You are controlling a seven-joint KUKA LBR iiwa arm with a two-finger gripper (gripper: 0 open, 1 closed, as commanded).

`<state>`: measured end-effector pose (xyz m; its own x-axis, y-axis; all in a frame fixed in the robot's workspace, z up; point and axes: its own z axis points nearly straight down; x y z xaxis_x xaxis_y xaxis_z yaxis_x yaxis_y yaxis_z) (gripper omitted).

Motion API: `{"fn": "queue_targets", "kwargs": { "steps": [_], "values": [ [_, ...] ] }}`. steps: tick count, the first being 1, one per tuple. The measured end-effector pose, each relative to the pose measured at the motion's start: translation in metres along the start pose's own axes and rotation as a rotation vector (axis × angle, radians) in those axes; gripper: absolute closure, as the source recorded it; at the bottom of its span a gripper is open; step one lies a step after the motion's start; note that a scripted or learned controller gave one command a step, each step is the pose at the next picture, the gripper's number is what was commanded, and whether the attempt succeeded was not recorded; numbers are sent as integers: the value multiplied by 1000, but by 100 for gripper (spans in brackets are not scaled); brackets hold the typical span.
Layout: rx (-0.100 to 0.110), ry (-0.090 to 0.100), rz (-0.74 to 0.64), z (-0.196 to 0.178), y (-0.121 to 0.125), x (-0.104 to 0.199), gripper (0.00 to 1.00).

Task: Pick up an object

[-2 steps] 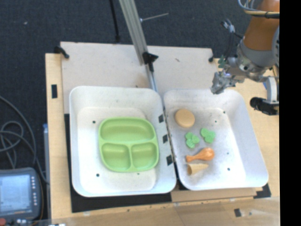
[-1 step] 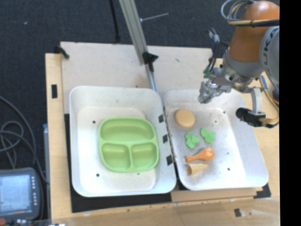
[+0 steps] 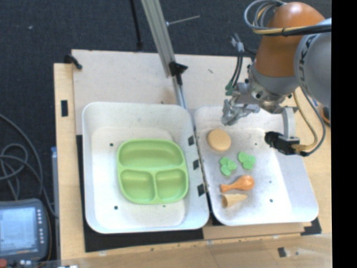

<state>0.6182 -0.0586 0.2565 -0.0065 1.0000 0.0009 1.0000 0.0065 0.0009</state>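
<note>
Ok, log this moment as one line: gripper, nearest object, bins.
gripper: above right bin's far edge, nothing held | nearest: tan bun | also: two green pieces, orange drumstick, cone | left bin: green divided tray

Robotics lab, grey-and-orange arm (image 3: 290, 43) over white bins (image 3: 95, 149), loose cables (image 3: 17, 155), control pendant (image 3: 19, 230)

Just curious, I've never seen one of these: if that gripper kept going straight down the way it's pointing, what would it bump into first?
Probably the bare floor of the right bin near its far edge. The gripper hangs beside the tan round piece, not clearly over it, though depth is hard to judge here.
</note>
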Motion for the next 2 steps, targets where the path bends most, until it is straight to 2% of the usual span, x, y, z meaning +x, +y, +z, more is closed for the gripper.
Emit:
{"fn": "queue_targets", "kwargs": {
  "steps": [1,2],
  "values": [
    [2,0,0,11,-16,44,100],
    [1,1,-2,4,-39,99,100]
  ]
}}
